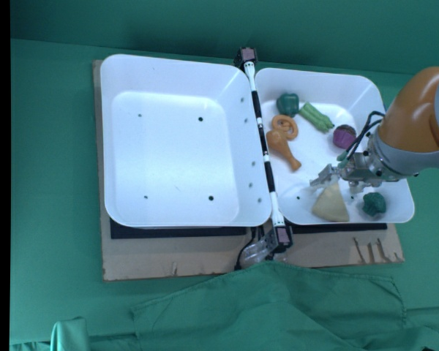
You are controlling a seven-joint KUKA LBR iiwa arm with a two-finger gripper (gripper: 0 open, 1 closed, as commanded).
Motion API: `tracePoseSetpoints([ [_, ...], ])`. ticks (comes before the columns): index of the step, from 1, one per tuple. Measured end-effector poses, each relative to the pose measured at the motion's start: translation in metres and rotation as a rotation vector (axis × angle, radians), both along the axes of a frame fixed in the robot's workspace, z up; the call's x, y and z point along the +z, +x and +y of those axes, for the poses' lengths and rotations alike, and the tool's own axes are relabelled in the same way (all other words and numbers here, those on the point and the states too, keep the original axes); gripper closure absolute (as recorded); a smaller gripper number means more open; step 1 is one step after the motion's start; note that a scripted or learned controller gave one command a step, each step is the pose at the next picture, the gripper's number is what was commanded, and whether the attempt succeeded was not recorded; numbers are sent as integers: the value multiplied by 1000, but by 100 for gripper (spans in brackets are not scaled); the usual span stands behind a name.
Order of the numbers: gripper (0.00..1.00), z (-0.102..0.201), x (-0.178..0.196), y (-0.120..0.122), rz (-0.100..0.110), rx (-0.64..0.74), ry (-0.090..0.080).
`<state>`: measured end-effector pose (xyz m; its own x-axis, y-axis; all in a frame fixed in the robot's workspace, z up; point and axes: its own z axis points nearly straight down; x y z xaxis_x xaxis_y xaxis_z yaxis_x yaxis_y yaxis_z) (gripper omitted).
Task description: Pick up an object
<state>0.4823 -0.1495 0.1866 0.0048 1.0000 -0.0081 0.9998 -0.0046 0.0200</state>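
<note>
The right bin [366, 93] holds several toy foods. A dark green pepper [287, 103] and a green pea pod [317, 116] lie at the back. An orange pretzel [284, 126] and an orange drumstick [284, 149] lie near the divider. A purple piece [344, 135] sits right of the middle. At the front lie a cream wedge [330, 206] and a dark green broccoli [374, 204]. My gripper [335, 179] hangs low in the right bin, just above the back tip of the cream wedge and left of the broccoli. I see nothing held in it.
The left bin [124, 79] is a shallow white tray with small holes. A black-and-white rod [262, 141] runs between the bins. Both stand on a cardboard sheet [168, 265] on green cloth. Folded green cloth [278, 306] lies in front.
</note>
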Motion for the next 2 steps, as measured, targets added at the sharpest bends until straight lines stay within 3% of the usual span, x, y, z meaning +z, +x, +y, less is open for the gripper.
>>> tracePoseSetpoints([
  [1, 100, -2, 12, 1, -7, -3, -3],
  [2, 100, -6, 74, 10, 11, 4, 4],
])
